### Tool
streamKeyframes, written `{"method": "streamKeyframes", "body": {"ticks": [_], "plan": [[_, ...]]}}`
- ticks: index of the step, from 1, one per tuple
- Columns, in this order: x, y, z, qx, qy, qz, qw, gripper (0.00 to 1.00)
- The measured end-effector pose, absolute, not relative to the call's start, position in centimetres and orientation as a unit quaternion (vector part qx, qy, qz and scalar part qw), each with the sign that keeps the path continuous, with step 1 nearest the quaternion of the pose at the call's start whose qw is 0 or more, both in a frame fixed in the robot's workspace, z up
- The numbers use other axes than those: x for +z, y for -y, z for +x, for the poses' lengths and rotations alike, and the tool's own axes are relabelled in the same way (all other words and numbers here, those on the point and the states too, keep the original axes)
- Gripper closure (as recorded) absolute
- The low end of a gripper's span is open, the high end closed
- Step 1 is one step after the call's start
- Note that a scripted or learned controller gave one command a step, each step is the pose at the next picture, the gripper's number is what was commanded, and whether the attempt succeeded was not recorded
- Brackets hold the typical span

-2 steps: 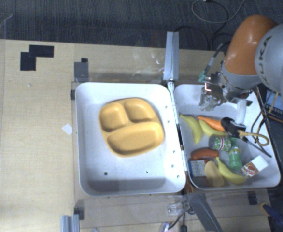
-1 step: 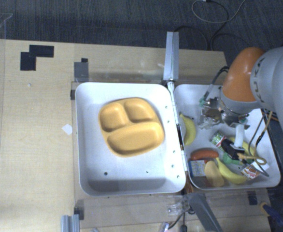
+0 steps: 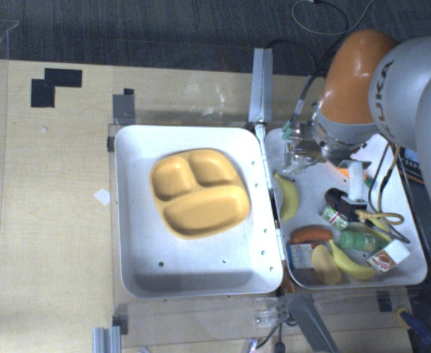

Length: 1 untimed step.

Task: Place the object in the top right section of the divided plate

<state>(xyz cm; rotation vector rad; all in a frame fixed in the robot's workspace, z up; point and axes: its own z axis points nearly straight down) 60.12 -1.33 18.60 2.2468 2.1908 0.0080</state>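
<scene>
Crowded food items (image 3: 348,248) fill the right bin's near end, so the gripper (image 3: 298,153), its opening impossible to judge, may snag the wrong piece beside the banana (image 3: 289,197), far from the yellow divided plate (image 3: 199,192).

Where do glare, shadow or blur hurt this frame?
Camera view: soft overall; a shadow darkens the near floor of the left bin; sheen on the yellow divided plate is mild; the gripper blurs into clutter in the right bin, fingers unreadable.
</scene>
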Motion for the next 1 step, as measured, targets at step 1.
{"method": "streamKeyframes", "body": {"ticks": [1], "plan": [[18.54,-4.05,61.10,0.0021,-0.759,0.652,0.001,1.00]]}}
